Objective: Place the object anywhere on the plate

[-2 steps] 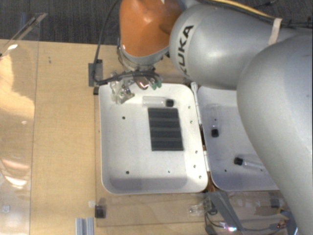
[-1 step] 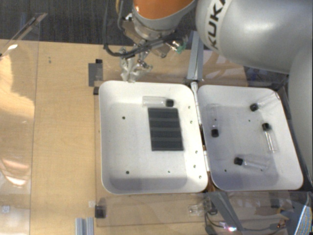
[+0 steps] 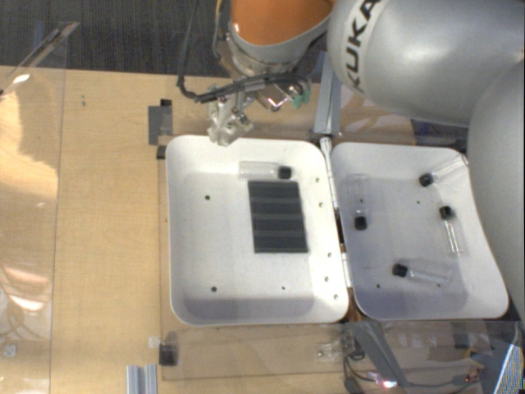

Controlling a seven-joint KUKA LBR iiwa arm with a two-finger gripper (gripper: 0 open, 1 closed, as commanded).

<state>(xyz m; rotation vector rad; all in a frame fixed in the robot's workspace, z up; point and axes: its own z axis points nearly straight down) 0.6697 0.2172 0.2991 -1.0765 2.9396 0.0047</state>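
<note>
**Ana:** Wooden worktop (image 3: 90,220) first, then. What is on it?

**Ben:** The grey arm (image 3: 426,48) reaches in over the far edge. Below it sit two white bins, the left bin (image 3: 197,245) and the right bin (image 3: 385,187). A dark ribbed plate (image 3: 277,216) lies flat in the middle of the left one.

**Ana:** And the claw?

**Ben:** The claw (image 3: 225,125) hangs over the far left corner of the left bin. It's too blurred for me to tell whether it is spread or pressed together, and I see nothing in it.

**Ana:** Where's the object?

**Ben:** I take it to be the clear vial (image 3: 264,171) with the black cap, lying on its side just beside the plate's far edge. Spare vials (image 3: 420,273) lie scattered in the right bin.

**Ana:** So which step?

**Ben:** The pick, I'd say, and not yet done. The next move calls for lining up over the vial, descending across its narrow width, pinching, then a short carry onto the plate.
</note>
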